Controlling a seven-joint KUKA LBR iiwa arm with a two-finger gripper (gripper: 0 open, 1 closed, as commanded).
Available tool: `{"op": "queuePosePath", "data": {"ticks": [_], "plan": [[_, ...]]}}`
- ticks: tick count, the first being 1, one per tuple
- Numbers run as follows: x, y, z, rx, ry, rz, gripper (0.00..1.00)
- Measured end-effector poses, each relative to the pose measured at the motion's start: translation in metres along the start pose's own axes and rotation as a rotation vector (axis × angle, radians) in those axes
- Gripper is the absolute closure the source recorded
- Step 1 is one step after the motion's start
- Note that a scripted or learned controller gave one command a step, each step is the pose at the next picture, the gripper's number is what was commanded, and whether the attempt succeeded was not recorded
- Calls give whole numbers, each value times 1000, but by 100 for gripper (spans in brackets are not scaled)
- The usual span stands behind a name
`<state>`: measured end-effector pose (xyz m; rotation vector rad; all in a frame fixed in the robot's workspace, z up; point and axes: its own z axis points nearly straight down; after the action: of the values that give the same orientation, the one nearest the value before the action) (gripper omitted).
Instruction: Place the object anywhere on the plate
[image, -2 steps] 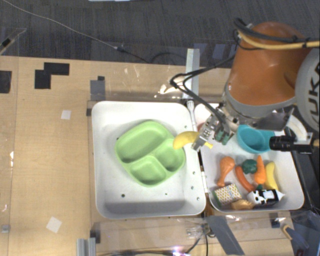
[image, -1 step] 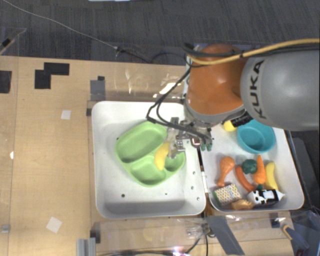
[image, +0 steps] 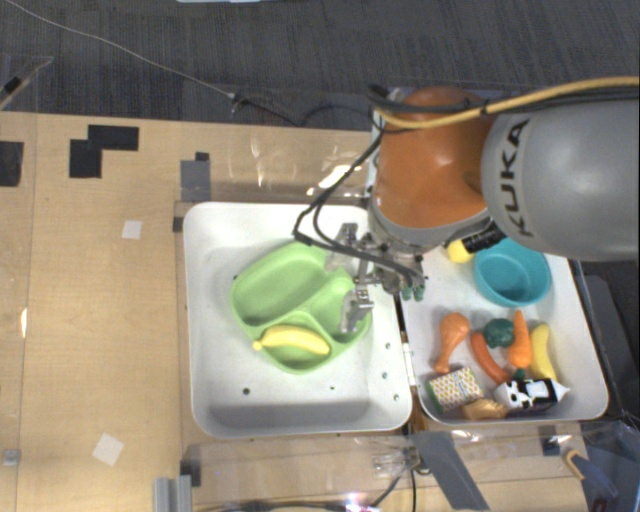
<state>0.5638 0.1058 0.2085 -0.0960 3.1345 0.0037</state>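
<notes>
Green plate: divided dish, lying in the left bin; several compartments, the near one occupied
Banana: yellow toy fruit, resting inside the plate's near compartment, touching the green surface; not between any fingers
Gripper: hanging over the plate's right rim, just beside the banana but apart from it; fingers point down with nothing between them — whether they are spread or closed, I cannot tell
Arm: grey with orange band, reaching in from the right and covering the boundary between the bins
Right bin: holds a blue bowl, a drumstick, a carrot, a second yellow fruit and several small toys crowded together
Task status: judged complete or nearly so, since the banana already sits on the plate
Risk — rim contact: the fingers stand close to the plate's edge; any sideways drift could nudge or tip the light dish and roll the banana out
Risk — snagging: the black cable loops near the wrist and could catch on a lift
</notes>
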Motion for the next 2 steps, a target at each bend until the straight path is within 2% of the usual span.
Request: {"op": "queuePosePath", "data": {"ticks": [1, 2], "plan": [[24, -62, 23, 2, 0, -145, 0], [62, -58, 17, 1, 1, 182, 0]]}}
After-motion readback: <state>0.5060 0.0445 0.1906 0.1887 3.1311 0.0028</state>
